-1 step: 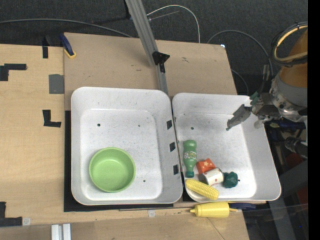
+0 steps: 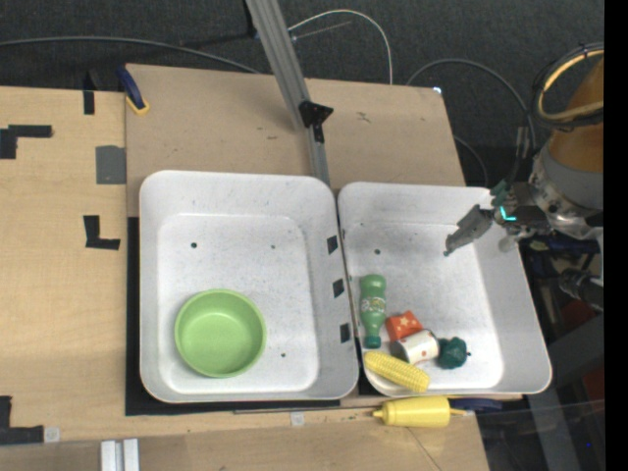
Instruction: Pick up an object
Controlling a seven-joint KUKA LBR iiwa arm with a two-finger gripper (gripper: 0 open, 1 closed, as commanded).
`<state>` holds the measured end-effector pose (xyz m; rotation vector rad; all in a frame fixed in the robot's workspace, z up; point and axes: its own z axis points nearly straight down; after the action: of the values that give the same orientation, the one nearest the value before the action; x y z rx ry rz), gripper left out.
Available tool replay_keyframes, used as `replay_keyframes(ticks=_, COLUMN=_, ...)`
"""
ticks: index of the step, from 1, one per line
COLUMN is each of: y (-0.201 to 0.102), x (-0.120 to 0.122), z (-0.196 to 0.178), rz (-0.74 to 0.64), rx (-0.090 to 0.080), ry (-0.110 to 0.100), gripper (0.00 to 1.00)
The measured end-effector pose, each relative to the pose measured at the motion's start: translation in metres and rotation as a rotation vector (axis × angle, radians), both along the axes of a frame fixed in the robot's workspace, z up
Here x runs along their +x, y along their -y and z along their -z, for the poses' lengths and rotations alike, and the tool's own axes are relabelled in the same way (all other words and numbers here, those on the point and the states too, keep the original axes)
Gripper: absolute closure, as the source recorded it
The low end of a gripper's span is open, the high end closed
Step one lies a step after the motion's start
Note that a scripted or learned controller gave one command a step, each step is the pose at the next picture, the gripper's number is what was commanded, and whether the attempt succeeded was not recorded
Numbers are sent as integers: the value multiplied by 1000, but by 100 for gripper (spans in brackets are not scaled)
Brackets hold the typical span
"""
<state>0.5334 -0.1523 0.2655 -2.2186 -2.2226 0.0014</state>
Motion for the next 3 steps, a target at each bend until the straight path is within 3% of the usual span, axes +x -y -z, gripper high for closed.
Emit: replay_keyframes(ticks=3, y=14, x=-7, z=174, rz=1, rx=1, ry=-7, gripper=0)
